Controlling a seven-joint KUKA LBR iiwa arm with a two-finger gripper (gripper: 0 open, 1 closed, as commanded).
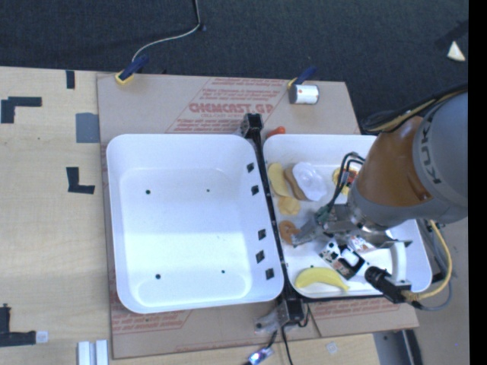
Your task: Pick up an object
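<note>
My gripper (306, 232) is low in the right bin (396, 144), near its left wall, with the grey and orange arm above it reaching in from the right. Just left of the gripper lies a small round tan object (287, 230), touching or nearly touching the tip. A yellow banana (321, 280) lies at the bin's front edge below the gripper. Behind the gripper are a white crumpled object (310, 177), a yellow-tan piece (278, 179) and another tan piece (289, 204). The arm hides the bin's right half.
The left bin (183, 219) sits beside the right one, parted from it by a black-clipped divider (262, 204). A small white cylinder (306, 93) rests on the cardboard behind the bins. A cable runs along the far side.
</note>
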